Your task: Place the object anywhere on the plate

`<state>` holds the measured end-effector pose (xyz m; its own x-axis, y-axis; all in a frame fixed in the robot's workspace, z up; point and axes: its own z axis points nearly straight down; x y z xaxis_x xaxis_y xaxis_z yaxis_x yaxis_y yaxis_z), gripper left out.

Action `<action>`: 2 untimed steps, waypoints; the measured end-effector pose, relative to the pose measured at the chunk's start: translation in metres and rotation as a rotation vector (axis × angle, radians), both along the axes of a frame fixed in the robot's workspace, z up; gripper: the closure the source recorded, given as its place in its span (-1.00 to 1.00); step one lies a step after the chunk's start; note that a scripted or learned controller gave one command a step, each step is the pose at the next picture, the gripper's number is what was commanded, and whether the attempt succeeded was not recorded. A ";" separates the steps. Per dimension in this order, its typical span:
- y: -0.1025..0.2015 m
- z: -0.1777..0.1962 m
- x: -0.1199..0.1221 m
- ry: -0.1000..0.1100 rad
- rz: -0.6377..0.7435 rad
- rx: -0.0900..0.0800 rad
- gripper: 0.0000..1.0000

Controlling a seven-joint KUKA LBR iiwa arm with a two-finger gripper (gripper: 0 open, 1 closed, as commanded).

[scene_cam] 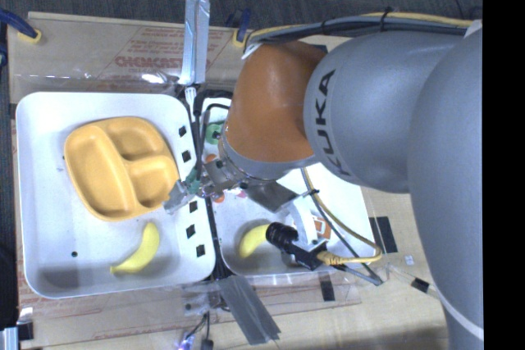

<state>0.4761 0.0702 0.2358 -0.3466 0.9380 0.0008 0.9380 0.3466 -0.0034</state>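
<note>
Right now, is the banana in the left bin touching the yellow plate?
Apart. The camera view shows a strip of white bin floor between the banana and the yellow plate.

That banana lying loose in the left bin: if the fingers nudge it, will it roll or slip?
The banana is curved and lies flat, so it would probably pivot or slide, not roll. Its smooth skin and the bin's glossy white floor suggest easy skidding.

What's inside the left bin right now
The left bin holds a yellow divided plate and, in front of it, a banana lying off the plate. The arm covers much of the right bin.
</note>
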 end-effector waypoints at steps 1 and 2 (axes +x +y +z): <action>0.000 0.009 0.000 0.002 0.004 -0.001 1.00; 0.026 -0.046 -0.001 0.005 -0.252 -0.003 1.00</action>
